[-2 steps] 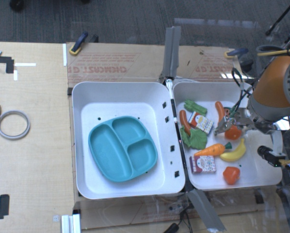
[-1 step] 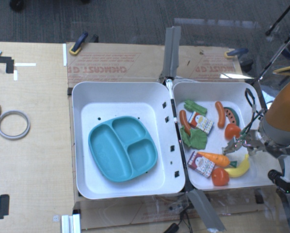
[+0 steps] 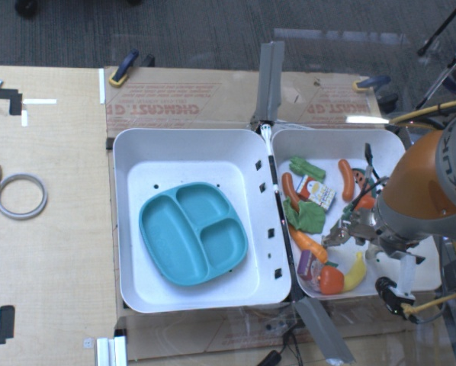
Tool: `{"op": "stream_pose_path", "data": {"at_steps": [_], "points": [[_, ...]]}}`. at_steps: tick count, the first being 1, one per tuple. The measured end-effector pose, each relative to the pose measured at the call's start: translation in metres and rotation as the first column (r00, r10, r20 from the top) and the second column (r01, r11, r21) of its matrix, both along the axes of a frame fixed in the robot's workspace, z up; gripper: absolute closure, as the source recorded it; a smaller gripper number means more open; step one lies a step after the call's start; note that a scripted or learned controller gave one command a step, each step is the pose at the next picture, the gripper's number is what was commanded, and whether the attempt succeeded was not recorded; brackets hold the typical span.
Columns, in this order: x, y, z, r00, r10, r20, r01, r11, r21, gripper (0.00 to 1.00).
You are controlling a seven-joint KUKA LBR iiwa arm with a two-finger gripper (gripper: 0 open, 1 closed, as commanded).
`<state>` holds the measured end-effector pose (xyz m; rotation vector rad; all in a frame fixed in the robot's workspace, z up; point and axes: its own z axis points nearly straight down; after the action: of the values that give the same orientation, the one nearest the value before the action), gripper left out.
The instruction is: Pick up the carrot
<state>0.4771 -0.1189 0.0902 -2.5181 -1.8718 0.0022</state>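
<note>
The arm [image 3: 422,185] reaches in from the right and hangs over the right bin [image 3: 396,139], where the toy food lies in a heap. The hand [image 3: 342,233] is low in the bin, just beside the carrot [image 3: 308,243], and I cannot tell if it is wide or narrow, because its tips are small and dark and mixed in with the things under them. Nothing can be seen held in it. So this looks like the reaching step: the hand is coming close to the carrot but has not got it yet. The carrot is orange, long and thin, a bit bent, and it lies flat near the left wall of the right bin. A green leafy thing [image 3: 308,216] touches its top end. A purple thing [image 3: 305,265] and a red tomato [image 3: 331,280] sit just below it, and a yellow banana [image 3: 355,271] is near. Next, I think the hand must move a little to the left, line up across the thin side of the carrot, go down and close on it. That could be hard, since the other food is packed so close. The left bin [image 3: 129,204] has a blue plate [image 3: 193,233] in it.
</note>
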Motion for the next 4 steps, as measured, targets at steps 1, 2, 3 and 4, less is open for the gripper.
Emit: {"op": "stream_pose_path", "data": {"at_steps": [1, 2, 3, 4], "points": [[0.0, -0.076, 0.072, 0.998, -0.07, 0.0, 0.07, 0.998, -0.003, 0.0], [0.0, 0.006, 0.046, 0.945, -0.328, -0.003, 0.328, 0.945, -0.002, 0.0], [0.0, -0.072, 0.06, 0.943, -0.333, -0.001, 0.333, 0.943, -0.004, 0.0], [0.001, -0.023, 0.105, 0.941, -0.339, -0.001, 0.339, 0.941, -0.004, 0.0]]}}
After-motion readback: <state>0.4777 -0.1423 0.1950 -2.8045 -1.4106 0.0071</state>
